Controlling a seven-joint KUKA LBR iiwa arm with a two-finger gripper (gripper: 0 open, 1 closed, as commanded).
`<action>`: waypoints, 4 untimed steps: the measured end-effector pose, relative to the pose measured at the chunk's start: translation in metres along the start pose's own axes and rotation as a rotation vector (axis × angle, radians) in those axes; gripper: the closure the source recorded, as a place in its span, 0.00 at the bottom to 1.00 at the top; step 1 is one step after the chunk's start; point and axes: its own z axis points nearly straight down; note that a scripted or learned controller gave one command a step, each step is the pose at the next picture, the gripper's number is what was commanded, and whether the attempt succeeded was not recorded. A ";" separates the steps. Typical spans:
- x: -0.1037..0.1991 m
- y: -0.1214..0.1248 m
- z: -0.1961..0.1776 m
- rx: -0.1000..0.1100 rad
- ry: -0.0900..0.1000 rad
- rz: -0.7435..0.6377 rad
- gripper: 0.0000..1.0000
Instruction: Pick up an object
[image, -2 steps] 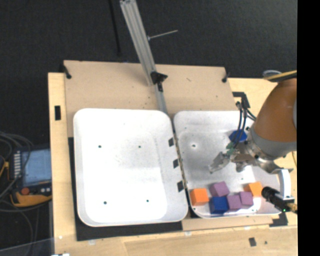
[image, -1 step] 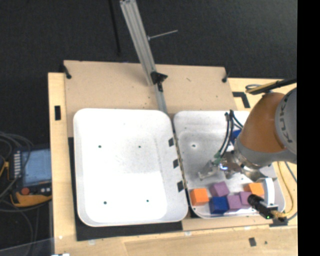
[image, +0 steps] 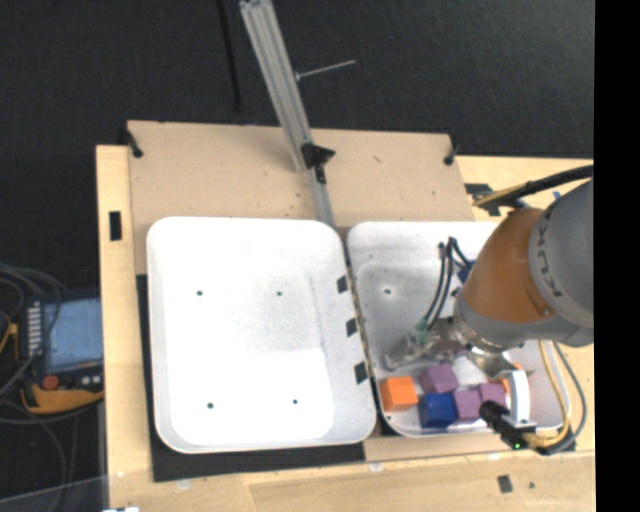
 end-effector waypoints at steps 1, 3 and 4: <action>0.000 0.002 -0.013 -0.004 0.002 0.008 1.00; 0.000 0.010 -0.121 -0.006 0.001 -0.006 1.00; -0.001 0.012 -0.150 -0.003 0.002 -0.008 1.00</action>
